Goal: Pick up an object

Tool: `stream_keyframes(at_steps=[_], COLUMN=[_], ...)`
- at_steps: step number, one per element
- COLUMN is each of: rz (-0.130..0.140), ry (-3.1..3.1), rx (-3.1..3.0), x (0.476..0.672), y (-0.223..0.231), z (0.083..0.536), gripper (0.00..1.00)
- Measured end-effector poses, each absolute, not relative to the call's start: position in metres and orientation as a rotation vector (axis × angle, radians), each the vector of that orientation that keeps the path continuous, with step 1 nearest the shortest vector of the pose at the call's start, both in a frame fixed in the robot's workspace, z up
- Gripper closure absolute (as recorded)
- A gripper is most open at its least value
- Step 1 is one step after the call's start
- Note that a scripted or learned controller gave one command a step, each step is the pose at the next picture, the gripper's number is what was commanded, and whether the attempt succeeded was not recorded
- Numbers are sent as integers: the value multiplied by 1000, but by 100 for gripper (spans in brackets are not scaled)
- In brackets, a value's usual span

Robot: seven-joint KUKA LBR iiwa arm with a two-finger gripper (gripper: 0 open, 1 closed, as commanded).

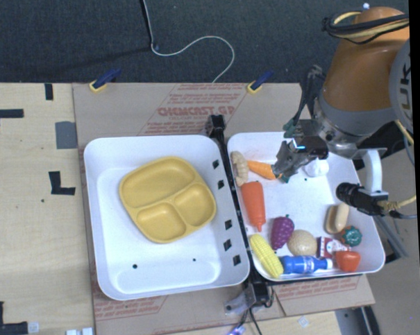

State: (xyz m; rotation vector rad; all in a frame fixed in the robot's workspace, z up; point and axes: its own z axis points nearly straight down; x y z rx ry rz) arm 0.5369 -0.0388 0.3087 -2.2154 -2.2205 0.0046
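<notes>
My gripper (285, 168) hangs over the upper middle of the right bin (300, 140), its dark fingers pointing down next to a small orange carrot (261, 170). The view does not show anything between the fingers. Below it lie a large carrot (253, 204), a purple grape bunch (282, 230), a corn cob (266, 255), a tan potato (303, 242), a blue bottle (306, 265), a red pepper (347, 261) and a bread roll (336, 218). A pale ginger-like piece (239, 166) sits at the bin's left wall.
The left bin (105, 161) holds a yellow divided plate (167, 198). A white object (316, 168) lies just right of the gripper. The grey and orange arm (362, 73) fills the upper right. A white cable (191, 46) loops behind the bins.
</notes>
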Motion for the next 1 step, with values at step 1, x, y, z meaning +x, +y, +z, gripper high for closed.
stream_keyframes(at_steps=[1], rz=[7], ry=[-2219], rx=[-2216], x=[480], y=[-17], z=[291], gripper=[100])
